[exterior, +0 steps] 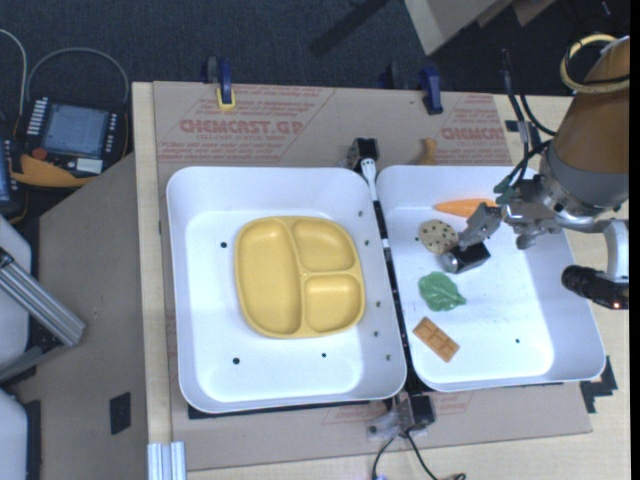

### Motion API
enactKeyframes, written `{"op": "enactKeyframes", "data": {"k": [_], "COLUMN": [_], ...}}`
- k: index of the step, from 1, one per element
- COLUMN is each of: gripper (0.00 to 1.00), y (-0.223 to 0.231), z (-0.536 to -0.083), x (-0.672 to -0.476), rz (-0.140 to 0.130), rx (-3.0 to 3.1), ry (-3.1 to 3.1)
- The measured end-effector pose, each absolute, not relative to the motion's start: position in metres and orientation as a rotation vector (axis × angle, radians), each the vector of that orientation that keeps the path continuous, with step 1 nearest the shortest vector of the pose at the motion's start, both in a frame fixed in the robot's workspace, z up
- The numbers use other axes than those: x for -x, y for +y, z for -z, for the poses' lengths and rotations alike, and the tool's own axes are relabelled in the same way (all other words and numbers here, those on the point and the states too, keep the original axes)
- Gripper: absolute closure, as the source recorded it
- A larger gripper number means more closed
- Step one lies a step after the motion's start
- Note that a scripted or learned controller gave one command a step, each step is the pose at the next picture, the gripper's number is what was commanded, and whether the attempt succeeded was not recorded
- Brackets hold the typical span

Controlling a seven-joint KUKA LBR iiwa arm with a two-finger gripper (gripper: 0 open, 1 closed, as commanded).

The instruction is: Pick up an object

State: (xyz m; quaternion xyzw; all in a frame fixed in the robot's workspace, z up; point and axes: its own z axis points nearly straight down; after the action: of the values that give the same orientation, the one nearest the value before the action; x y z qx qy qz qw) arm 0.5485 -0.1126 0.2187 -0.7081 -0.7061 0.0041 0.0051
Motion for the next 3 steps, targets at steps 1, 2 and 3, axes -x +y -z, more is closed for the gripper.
{"op": "enactKeyframes", "data": {"k": [1,2,3], "gripper": [0.00,0.00,0.00], "y": [-0.112,-0.117,-0.122], "z": [-0.225,-0.164,-0.119], "x": [-0.551,-0.549,-0.548], "rz": [0.000,-0.004,-0.005], "rx": [2.222,2.219,2.219], "ry": [-2.222,-2.217,-2.216]}}
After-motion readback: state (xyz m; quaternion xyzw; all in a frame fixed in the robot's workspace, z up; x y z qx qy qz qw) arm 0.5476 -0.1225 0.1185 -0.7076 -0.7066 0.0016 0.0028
